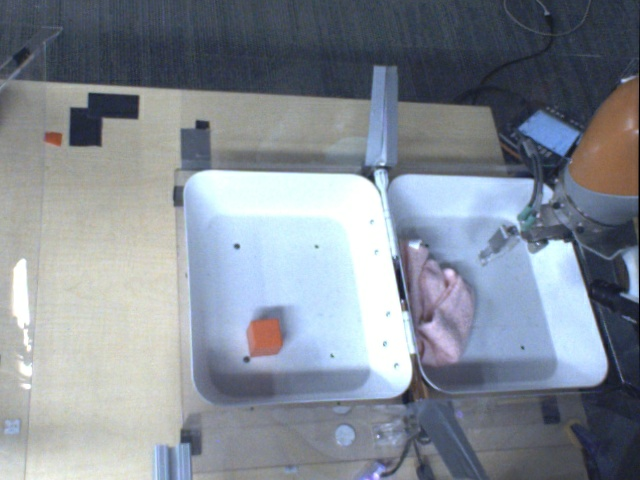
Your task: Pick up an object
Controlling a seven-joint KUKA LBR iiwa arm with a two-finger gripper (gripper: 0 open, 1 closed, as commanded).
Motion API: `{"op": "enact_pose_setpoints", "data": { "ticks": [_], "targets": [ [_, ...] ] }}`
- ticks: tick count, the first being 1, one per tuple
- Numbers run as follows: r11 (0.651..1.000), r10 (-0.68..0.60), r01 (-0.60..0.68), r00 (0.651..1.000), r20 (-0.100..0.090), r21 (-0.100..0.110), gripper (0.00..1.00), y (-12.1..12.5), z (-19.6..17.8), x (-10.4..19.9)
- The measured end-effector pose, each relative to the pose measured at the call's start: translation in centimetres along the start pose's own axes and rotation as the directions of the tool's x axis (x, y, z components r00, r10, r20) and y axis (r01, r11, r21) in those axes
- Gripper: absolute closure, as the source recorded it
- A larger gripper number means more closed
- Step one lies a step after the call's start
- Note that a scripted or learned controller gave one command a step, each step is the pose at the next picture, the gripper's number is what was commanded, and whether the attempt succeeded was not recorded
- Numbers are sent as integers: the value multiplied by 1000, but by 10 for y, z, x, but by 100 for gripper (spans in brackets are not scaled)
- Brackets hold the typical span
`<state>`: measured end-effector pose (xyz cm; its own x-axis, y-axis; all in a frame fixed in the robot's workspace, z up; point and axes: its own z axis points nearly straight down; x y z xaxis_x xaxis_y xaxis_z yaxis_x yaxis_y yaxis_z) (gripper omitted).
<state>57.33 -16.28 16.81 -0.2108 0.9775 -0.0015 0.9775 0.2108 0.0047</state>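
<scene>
Hovering over the right bin (570,363), my jaws (497,243) hang released and empty, just right of the pink cloth (440,308) against its left wall. Step: approach. Next I should shift left and descend. An orange block (265,337) lies in the left bin (210,268).

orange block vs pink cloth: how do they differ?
The orange block is a small, rigid cube; the pink cloth is larger, soft and crumpled. The block lies in the left bin, the cloth in the right bin against the divider. Both lie apart from the gripper.
</scene>
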Motion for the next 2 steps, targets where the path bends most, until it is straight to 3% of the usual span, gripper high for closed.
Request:
{"op": "enact_pose_setpoints", "data": {
  "ticks": [1,2],
  "targets": [
    [996,-84,84,996,-1,3,0,73,78,9],
    [941,-339,339,941,-1,0,0,17,44,36]
  ]
}}
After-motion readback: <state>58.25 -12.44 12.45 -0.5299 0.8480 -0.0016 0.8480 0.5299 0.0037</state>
